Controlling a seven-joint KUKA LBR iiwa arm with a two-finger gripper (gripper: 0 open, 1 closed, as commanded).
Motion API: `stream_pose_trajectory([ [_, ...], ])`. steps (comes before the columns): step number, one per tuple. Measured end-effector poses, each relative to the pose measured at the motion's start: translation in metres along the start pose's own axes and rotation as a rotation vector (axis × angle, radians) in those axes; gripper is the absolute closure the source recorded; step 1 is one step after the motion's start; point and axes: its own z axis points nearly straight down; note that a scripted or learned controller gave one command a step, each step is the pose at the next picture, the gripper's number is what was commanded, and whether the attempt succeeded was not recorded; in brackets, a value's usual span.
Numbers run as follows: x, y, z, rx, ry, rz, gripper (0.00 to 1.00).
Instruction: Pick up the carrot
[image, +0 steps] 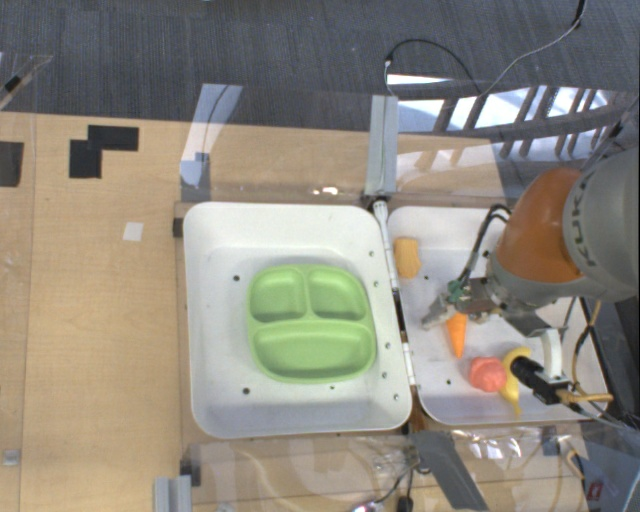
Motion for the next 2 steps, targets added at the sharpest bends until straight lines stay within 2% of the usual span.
stream_pose_trajectory([
  [1,0.002,0.003,-0.012,-0.006,0.002,-0.003,1.00],
  [2,-0.026,0.060,-0.063,0.009,0.004,-0.282,1.00],
])
